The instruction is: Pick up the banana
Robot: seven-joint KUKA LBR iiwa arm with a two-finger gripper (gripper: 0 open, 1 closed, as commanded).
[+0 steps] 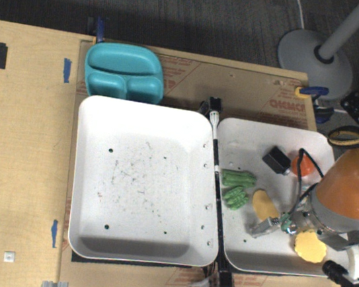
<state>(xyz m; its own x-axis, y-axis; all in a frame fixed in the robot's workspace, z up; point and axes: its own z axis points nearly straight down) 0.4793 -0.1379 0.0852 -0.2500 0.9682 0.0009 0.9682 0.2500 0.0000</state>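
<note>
Gripper low inside the right bin, near its front wall; fingers too small and blurred to read, so spread or pinched: cannot tell. Orange band of the arm above it at right. Banana: possibly the pale yellow piece just beside the gripper, shape unclear. Second yellow object at the bin's front right. Two green toys to the left, black block behind. Left bin adjacent; teal tray behind it.
</note>
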